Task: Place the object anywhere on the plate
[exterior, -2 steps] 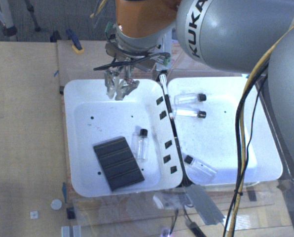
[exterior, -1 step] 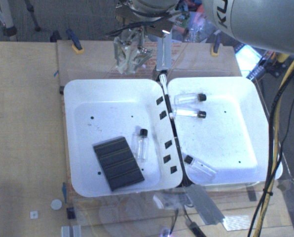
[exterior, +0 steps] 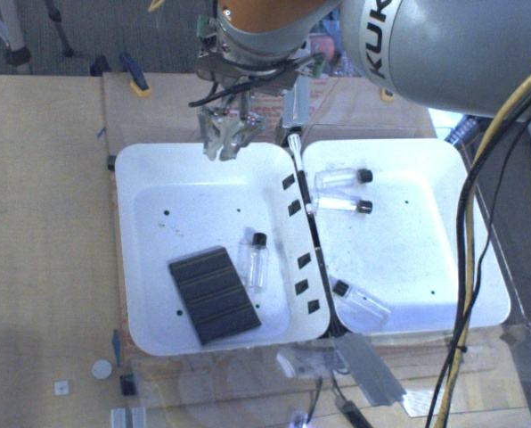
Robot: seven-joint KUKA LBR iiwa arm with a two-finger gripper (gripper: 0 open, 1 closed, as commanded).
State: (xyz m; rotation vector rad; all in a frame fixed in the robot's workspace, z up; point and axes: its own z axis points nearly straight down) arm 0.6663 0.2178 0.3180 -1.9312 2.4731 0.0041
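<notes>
A dark grey ribbed plate (exterior: 214, 295) lies flat in the front part of the left bin (exterior: 159, 194). A clear vial with a black cap (exterior: 256, 257) lies just right of the plate, close to its edge, cap pointing to the back. My gripper (exterior: 226, 141) hangs over the back rim of the left bin, well behind the plate and the vial. It is open, and I see nothing between its fingers.
The right bin (exterior: 444, 239) holds three more clear vials with black caps: two (exterior: 341, 178) (exterior: 340, 205) near its back left, one (exterior: 360, 300) at its front left. A divider with black clips (exterior: 301, 239) runs between the bins. A cable (exterior: 466, 266) hangs on the right.
</notes>
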